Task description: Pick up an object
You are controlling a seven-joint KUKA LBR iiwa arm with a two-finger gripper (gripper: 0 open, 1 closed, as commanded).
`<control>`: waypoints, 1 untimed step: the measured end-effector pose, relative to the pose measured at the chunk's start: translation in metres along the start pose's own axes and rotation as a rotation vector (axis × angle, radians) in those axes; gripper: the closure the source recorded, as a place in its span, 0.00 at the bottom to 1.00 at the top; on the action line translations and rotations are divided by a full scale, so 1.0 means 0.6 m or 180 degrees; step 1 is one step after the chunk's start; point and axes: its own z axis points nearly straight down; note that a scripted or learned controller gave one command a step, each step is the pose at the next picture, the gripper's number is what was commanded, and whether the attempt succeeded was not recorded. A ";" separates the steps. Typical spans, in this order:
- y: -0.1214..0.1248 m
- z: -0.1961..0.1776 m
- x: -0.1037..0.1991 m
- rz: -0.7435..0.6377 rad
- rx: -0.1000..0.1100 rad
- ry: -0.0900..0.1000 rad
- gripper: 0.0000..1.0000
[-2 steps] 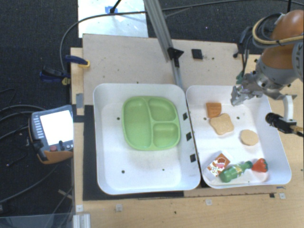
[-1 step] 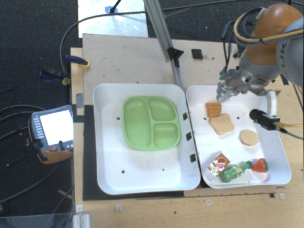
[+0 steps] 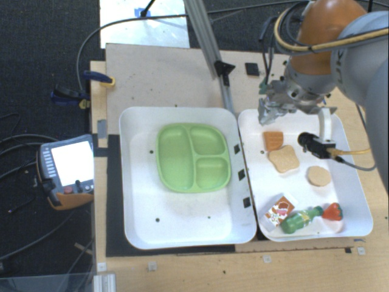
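Observation:
My gripper [image 3: 269,115] hangs over the far left corner of the right bin [image 3: 358,190], just above an orange square cracker [image 3: 273,140]. Nothing shows between its fingers. Below the cracker lie a slice of toast [image 3: 284,159] and a round tan biscuit [image 3: 318,176]. At the bin's near side sit a small red and white packet [image 3: 279,212], a green bottle [image 3: 299,219] and a red pepper-like piece [image 3: 332,212].
The left bin [image 3: 140,224] holds a green divided plate [image 3: 194,157]. A black camera unit [image 3: 315,145] with a white bracket hangs off the wrist over the right bin. A metal pole [image 3: 206,35] slants across the back. A teach pendant [image 3: 67,170] lies off the bench at left.

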 end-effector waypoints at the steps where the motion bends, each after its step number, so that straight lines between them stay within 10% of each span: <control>1: 0.018 -0.009 0.078 0.0003 -0.0002 0.0000 1.00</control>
